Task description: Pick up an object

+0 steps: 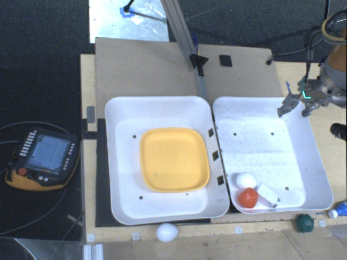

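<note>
- Camera view: the end effector (297, 106) hangs over the right bin's (303, 145) far right corner, its 2 fingers spread, nothing between them.
- In that bin's near corner lie a white ball (245, 180), a red ball (248, 198) and what seems a white block (267, 195), bunched together.
- A yellow plate (174, 159) sits in the left bin (122, 145).
- A white egg (167, 232) lies on the worktop (255, 237).

The end effector (297, 107) hangs open above the far right edge of the right bin (303, 145). A red ball (248, 198) lies beside a white ball (245, 180) in its near corner.
</note>
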`<act>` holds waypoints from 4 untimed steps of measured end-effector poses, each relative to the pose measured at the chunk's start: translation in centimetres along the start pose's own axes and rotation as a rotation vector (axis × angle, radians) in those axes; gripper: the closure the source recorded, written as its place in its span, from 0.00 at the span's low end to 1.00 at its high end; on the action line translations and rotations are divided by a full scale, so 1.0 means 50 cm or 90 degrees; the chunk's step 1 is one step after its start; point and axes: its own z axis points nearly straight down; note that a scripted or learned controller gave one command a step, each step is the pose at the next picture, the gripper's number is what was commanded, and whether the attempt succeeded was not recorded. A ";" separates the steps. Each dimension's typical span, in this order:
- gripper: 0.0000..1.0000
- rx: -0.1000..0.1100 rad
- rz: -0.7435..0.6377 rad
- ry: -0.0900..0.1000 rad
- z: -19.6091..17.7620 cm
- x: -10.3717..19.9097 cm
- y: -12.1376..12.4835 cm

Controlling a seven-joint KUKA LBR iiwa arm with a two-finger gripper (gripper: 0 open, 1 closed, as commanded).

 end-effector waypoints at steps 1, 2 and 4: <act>0.00 0.000 0.000 0.000 0.000 0.000 0.000; 0.00 0.003 0.000 0.001 0.125 0.004 0.000; 0.00 0.001 0.000 0.000 0.260 0.018 0.006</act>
